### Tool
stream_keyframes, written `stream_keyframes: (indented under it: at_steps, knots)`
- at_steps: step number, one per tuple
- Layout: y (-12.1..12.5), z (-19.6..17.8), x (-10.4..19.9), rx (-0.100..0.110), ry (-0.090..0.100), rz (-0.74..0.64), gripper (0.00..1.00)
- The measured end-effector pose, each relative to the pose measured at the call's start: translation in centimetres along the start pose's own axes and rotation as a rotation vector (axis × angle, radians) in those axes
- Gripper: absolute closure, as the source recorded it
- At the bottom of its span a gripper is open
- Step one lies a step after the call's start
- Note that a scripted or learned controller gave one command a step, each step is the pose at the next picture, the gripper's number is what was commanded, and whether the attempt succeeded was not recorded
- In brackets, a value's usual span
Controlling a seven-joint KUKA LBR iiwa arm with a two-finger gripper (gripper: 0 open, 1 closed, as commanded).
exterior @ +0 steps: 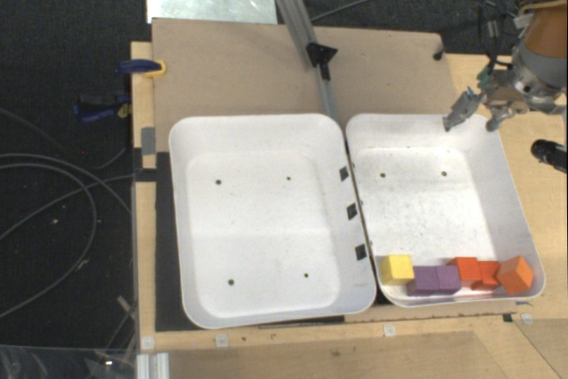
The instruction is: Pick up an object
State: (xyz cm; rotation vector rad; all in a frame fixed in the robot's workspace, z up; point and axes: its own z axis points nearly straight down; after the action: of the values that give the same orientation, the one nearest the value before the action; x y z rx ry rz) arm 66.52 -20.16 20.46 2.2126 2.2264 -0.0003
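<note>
1. Blocks: four or five small ones sit in a row along the near edge of the right bin. From left: a yellow block, a purple block, an orange-red block, and an orange block tilted in the near right corner.
2. The yellow block touches the purple one or sits just beside it; purple and orange-red are pressed together. The orange-red shape may be two pieces; I cannot tell.
3. Gripper hangs over the far rim of the right bin, well apart from the blocks. Its two fingers are spread wide with nothing between them.
4. Left bin holds no blocks; no business there.
5. Step in hand, as I judge it: travel from the far rim to the near edge and come down on one block.
6. Best target is probably the yellow block: its left side looks open, so a finger can slip in there.
7. Risk: the bin wall rises close behind the row, so a finger set toward the wall could strike it. Closing along the row, not across it, seems safer.
8. The orange block in the corner looks hardest, boxed in by two walls.
</note>
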Motion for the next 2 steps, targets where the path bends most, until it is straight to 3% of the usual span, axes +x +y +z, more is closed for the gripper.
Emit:
stream_keyframes:
  at_steps: [1, 2]
  knots:
    - [1.3, 6.7, 5.3, 0.004, 0.005, -0.004, 0.0]
    - [1.2, 8.7, 8.2, 0.001, 0.003, -0.002, 0.0]
